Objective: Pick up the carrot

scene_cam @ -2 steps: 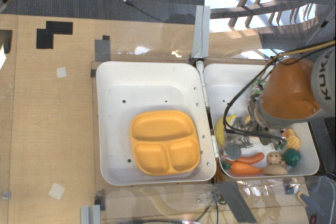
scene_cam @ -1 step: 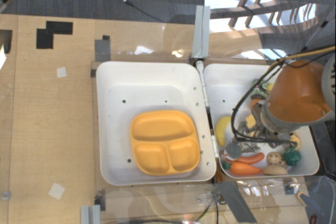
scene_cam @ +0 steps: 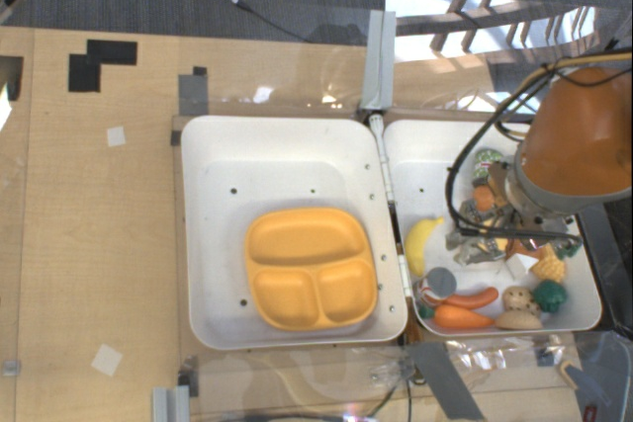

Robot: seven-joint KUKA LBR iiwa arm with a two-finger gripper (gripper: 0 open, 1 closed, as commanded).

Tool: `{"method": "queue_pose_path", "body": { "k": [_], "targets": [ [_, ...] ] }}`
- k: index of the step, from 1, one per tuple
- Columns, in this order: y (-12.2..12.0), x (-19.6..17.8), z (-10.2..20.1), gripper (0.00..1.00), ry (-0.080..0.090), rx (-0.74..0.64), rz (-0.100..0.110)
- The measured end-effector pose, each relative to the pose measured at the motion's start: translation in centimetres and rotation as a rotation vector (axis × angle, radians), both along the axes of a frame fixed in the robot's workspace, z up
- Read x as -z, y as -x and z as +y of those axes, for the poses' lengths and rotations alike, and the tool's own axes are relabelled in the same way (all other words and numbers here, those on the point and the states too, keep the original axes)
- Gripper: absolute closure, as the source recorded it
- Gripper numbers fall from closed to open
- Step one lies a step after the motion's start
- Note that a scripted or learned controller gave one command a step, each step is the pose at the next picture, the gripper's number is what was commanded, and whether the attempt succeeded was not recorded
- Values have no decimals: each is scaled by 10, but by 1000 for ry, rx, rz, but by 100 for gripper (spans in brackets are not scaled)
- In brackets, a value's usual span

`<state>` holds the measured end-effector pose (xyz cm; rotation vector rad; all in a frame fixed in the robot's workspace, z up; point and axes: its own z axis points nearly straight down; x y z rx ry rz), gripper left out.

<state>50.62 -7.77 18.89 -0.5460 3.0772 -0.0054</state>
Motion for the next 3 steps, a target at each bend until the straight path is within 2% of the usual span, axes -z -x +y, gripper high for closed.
{"method": "queue_pose_path", "body": {
  "k": [1, 2, 3],
  "targets": [
    [-27, -80, -18, 100, 4, -236, 3],
    [-47, -106, -45, 100, 5, -366, 5],
    [-59, -80, -61, 100, 3, -413, 8]
  ]
}}
